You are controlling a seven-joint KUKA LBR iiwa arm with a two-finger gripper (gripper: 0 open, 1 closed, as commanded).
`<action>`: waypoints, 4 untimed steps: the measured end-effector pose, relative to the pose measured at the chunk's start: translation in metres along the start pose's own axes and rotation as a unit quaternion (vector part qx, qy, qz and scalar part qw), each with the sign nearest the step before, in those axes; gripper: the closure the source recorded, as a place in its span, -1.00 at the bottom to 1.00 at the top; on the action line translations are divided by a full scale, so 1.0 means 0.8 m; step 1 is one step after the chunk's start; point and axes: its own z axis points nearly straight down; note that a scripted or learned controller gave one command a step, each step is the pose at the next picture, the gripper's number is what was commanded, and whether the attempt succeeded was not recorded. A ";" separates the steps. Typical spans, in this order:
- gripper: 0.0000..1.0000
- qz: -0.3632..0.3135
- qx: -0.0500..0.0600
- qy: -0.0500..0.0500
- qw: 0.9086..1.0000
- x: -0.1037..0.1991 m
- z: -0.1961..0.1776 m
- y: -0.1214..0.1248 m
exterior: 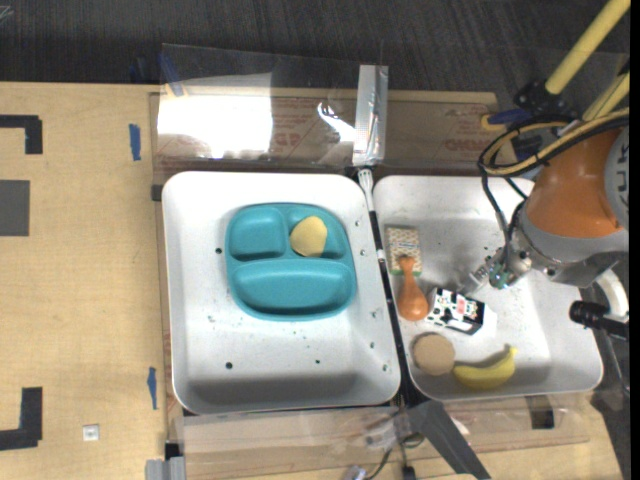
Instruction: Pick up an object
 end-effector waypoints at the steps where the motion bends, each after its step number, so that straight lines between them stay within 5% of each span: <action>1: -1.00 0.095 -0.003 -0.004 0.995 0.037 0.009 0.001; 2: -1.00 -0.117 0.000 0.000 0.993 0.064 -0.016 -0.028; 3: -1.00 -0.411 -0.006 -0.010 0.912 0.082 -0.016 -0.048; 4: 1.00 -0.410 -0.008 -0.013 0.912 0.081 -0.029 -0.045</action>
